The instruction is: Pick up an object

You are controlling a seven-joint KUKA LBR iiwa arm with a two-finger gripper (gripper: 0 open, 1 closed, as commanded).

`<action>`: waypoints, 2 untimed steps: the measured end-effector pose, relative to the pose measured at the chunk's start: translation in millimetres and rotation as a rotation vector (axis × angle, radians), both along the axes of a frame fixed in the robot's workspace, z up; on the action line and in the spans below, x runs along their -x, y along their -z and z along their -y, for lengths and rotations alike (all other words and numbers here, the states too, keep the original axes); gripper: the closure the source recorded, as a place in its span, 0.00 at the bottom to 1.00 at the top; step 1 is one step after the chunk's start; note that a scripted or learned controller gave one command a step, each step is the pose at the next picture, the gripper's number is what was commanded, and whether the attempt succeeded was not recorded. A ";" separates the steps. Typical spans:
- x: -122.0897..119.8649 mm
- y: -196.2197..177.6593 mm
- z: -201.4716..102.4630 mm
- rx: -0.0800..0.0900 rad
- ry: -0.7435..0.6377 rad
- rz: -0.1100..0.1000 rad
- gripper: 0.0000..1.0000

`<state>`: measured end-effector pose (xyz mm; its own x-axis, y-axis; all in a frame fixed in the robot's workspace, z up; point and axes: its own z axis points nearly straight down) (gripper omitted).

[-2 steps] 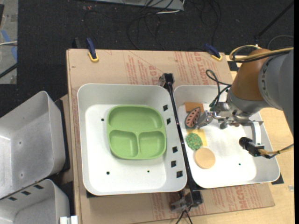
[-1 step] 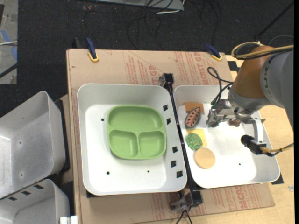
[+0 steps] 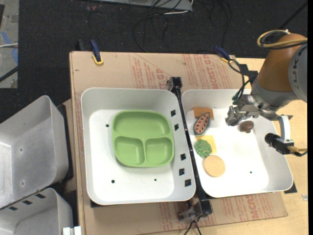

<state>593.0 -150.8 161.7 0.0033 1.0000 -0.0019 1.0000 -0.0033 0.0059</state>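
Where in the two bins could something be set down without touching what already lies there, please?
Free: the right bin's floor between the tan disc and its right wall, and the left bin's strip around the green divided tray. Crowded: the right bin's left side, with leaf-shaped piece, green round and disc, and under the gripper.

I see a lime-green divided tray [image 3: 143, 138], a tan round cookie [image 3: 214, 166], a green speckled disc [image 3: 203, 147] on yellow, and a pink black-seeded slice [image 3: 201, 124] on orange.

The flat brown cardboard sheet [image 3: 146, 67] under the bins carries red printed text, upside down & too blurred to read.
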 end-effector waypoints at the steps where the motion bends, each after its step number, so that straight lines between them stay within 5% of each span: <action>1: -1.1 -45.3 0.0 0.000 -0.005 -0.001 1.00; 2: 12.9 -39.4 -51.5 -0.004 -0.010 -0.008 1.00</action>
